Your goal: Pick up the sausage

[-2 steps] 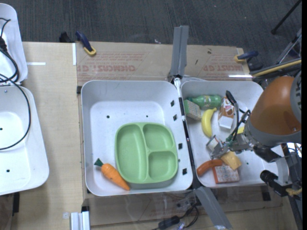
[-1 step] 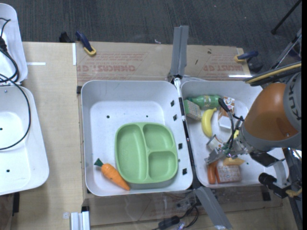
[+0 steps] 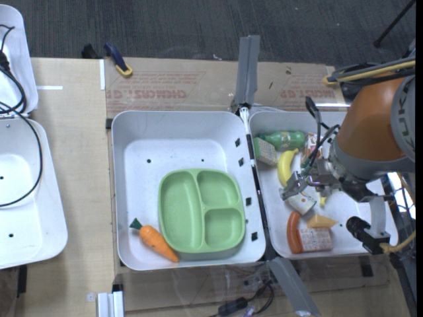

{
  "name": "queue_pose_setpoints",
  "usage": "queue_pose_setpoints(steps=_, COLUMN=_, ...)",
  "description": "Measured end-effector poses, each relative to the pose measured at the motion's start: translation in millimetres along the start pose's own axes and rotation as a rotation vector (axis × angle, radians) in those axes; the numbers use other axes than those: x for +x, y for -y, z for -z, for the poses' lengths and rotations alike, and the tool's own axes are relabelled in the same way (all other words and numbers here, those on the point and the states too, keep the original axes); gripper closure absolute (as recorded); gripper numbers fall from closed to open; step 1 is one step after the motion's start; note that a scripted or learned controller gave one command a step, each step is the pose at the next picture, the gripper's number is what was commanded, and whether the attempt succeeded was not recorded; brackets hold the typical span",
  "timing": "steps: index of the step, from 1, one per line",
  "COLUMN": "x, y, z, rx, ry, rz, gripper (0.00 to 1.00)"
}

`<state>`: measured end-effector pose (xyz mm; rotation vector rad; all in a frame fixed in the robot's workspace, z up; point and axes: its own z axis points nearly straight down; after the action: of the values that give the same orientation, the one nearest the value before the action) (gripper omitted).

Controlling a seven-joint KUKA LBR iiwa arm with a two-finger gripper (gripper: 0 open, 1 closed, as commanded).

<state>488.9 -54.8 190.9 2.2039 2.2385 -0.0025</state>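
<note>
Looking at the right bin (image 3: pixel 370 249): gripper (image 3: pixel 299 189) hovers over its middle, arm coming in from the right side. I can't tell from this angle what the fingers are doing; they blur into the clutter under them, so no call on that. Nothing visibly held.

Sausage (image 3: pixel 293 232) lies toward the bin's near wall from the gripper and slightly to the left in view, close but apart from the tip. Its long axis runs roughly near-to-far, almost straight up the picture. It sits just beside a pinkish box (image 3: pixel 316 239) on its right, touching or nearly so; an orange wedge (image 3: pixel 321 221) sits above that box.

Beyond the gripper, farther back: banana (image 3: pixel 285 165) and green bottle (image 3: pixel 283 139). A small grey piece (image 3: pixel 302 204) lies right under the tip.

My read: next move is a short shift toward the near wall, then descend with fingers closing across the sausage's short axis. Risk is the box crowding the right-hand finger.

Left bin (image 3: pixel 132 177) holds the green tray (image 3: pixel 201 210) and carrot (image 3: pixel 156 240); irrelevant here.
</note>
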Motion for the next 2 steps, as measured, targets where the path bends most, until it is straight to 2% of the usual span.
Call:
queue_pose_setpoints(steps=1, x=-37.6, y=12.8, z=-100.2, rx=0.002, ry=-0.002, rz=0.104, gripper=0.0)
queue_pose_setpoints(steps=2, x=-38.4, y=12.9, z=-91.7, rx=0.003, ry=-0.002, rz=0.1, gripper=1.0)
